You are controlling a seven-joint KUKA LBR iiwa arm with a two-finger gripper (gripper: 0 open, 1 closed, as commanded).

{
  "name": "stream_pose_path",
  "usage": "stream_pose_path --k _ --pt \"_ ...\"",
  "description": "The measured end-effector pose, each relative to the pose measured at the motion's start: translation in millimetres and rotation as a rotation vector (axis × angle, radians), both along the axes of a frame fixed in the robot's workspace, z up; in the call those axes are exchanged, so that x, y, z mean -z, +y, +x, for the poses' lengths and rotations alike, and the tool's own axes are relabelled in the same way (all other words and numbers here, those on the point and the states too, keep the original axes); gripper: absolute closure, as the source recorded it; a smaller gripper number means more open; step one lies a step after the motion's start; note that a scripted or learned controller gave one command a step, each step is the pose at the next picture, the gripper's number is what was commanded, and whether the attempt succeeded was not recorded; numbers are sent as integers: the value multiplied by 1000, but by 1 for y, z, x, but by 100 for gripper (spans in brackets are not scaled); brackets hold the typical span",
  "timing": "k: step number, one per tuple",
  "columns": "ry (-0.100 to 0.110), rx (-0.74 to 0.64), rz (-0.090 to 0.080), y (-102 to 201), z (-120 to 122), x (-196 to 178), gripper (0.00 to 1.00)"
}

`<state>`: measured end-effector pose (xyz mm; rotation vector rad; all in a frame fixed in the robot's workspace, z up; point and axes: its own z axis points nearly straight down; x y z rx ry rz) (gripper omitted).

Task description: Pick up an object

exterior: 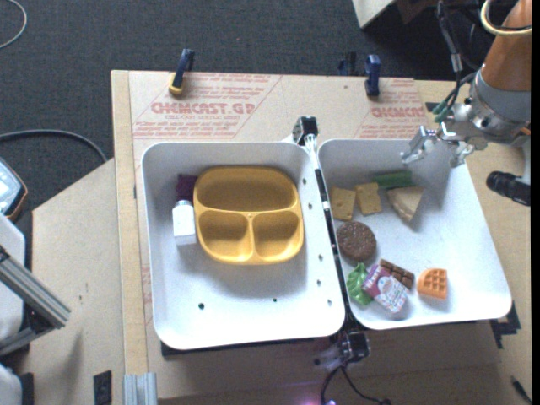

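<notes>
Bench (126,226): brown board with red print along its far part, two clamps on the far edge, one with a yellow jaw at far left (180,72), one blue at far right (372,74).

Left bin (245,315): white, shallow. A yellow divided tray (248,213) sits in its far half, three compartments, nothing in them. Just left of the tray, touching or nearly so, a small white bottle (184,222); a dark purple item (186,183) lies just beyond the bottle, partly tucked under the tray's rim, too small to identify.

Right bin (472,251): white, shares the centre divider with the left bin. Contents are play-food pieces.
- Arm (510,53): grey with orange band, at far right, over the bin's far right corner.
- Gripper (439,146): above the bin's far wall, clear of every piece. Two fingers stand apart, spread, nothing between them.
- Pale wedge (407,202), cheese-like, mid bin, near the gripper but apart from it.
- Green stick (393,178) just beyond the wedge.
- Two tan crackers side by side: left (342,202), right (368,198).
- Brown round patty (356,240) nearer, by the divider.
- Near edge cluster: green leafy piece (361,282), touching a red and white packet (390,294), a brown chocolate bar (396,272) on the packet's far side.
- Orange waffle (433,283), right of the cluster, alone.
</notes>
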<state>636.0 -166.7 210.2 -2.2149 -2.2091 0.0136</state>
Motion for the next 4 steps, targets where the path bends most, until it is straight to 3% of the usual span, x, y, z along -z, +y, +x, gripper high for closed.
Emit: stream_pose_path --k 1,3,4 --pt "-15 -3 -3 0 3 -9 0" --pt "-9 -3 -2 4 1 98 0" --pt "-21 -4 -4 3 5 118 0"
